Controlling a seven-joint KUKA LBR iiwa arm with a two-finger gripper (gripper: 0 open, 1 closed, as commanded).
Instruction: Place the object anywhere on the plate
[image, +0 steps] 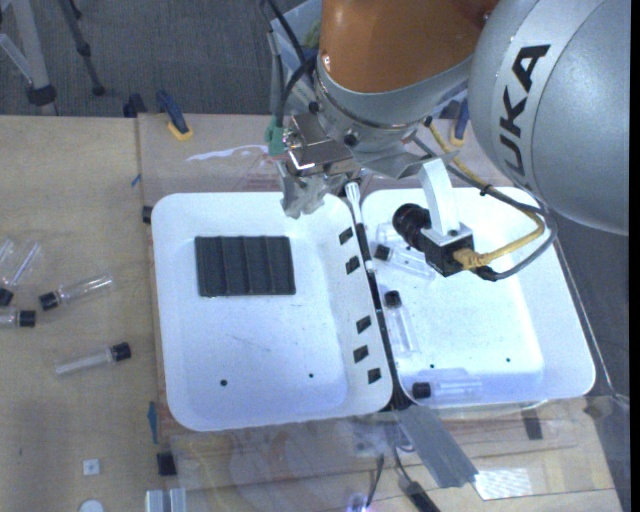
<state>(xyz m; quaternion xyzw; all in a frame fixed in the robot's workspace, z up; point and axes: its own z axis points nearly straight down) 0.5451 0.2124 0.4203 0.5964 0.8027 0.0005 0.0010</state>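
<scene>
One vial right of centre looks light, slick, fragile; grip mid-body; plate lies left; gripper state: cannot tell

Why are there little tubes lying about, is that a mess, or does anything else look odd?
Yes, it looks untidy. Several clear tubes with black caps lie scattered on the wooden bench, left of the left bin. More of them lie at mixed angles in the right bin. The dark ridged plate lies flat and square.
</scene>
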